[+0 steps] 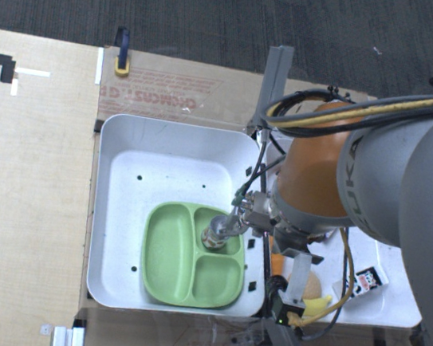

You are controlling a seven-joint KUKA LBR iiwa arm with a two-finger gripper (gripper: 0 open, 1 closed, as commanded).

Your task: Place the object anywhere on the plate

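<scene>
Object: not identifiable; nothing seen between jaws, whether jaws open or shut can't tell.
Plate (175, 259): green, three sections, lower centre of frame, in left bin (117, 194).
Gripper (216, 234): over plate's upper-right section, centre of frame.
Step, by judgement: at plate, placing or releasing. Next: let go low over plate, lift straight up.
Right bin (390, 303): yellow items (312, 297), small black-white pack (368, 279), lower right.
Obstruction: arm (377, 176) and cables (330, 113) hide right bin.

The divided plate (187, 264) lies in the left bin (117, 194), toward its near right corner. The gripper (216, 237) sits over the plate's upper right compartment. The right bin (390, 303) adjoins, under the arm (344, 179).
</scene>
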